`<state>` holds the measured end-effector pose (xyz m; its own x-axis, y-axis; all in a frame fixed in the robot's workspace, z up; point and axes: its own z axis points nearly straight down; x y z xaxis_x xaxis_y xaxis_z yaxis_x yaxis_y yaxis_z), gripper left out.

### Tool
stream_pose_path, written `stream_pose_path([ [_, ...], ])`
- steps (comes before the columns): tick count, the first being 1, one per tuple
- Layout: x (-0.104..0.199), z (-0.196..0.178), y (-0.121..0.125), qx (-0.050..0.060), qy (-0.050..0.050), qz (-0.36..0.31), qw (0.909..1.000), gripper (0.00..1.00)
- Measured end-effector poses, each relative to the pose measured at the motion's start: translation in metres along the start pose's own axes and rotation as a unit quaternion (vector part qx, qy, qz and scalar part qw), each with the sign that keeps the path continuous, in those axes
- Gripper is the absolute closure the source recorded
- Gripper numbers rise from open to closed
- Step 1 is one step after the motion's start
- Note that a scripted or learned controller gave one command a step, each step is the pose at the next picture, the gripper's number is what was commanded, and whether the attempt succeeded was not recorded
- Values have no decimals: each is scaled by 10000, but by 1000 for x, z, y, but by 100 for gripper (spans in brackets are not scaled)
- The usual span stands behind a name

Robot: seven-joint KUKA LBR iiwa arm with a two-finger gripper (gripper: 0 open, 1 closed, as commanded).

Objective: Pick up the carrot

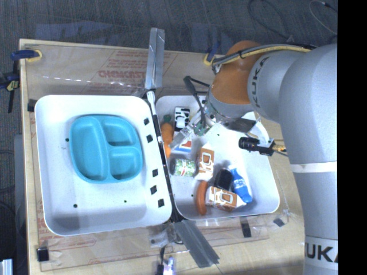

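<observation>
Carrot lies against the right bin's left wall; gripper hangs just beside it, finger state unclear.

We've got one fixed cam above the worktop, looking down at a slant. Both white bins fit in frame: left bin centre-left, right bin centre-right. Arm enters from the right edge, filling the right side. Mid-range, floor visible along the top.

carrot – right bin's left wall | hand – seemingly just beside
</observation>
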<state>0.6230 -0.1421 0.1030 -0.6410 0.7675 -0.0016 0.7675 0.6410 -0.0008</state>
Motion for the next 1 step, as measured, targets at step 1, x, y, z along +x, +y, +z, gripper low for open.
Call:
stream_pose_path([
  [1,3,5,27,146,-29,1855,9825,0],
])
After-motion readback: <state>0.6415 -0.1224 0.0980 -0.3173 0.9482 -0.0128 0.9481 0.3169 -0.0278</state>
